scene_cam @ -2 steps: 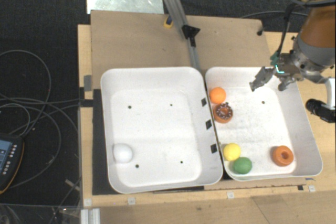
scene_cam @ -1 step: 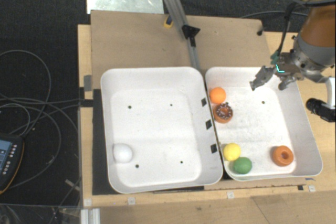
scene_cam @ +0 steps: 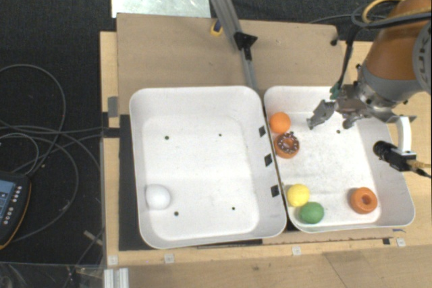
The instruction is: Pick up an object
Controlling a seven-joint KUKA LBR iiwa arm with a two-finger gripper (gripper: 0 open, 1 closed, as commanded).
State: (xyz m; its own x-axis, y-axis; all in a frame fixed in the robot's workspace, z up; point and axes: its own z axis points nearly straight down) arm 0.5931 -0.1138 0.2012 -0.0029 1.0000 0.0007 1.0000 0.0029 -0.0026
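My gripper (scene_cam: 332, 119) hangs over the upper middle of the right bin (scene_cam: 398, 212), its two fingers spread open with nothing between them. An orange ball (scene_cam: 279, 122) lies to its left near the bin's left wall. Just below the ball sits a brown sprinkled donut (scene_cam: 287, 144). A yellow ball (scene_cam: 298, 195) and a green ball (scene_cam: 311, 212) rest at the bin's front left. An orange ring (scene_cam: 363, 200) lies at the front right. A white ball (scene_cam: 158, 197) sits in the left bin's (scene_cam: 196, 101) front left corner.
A grey tripod pole (scene_cam: 226, 3) slants across the bench behind the bins. Black clips (scene_cam: 268, 160) join the bins along their shared wall. Cables and a handheld pendant (scene_cam: 10, 202) lie on the dark floor at the left.
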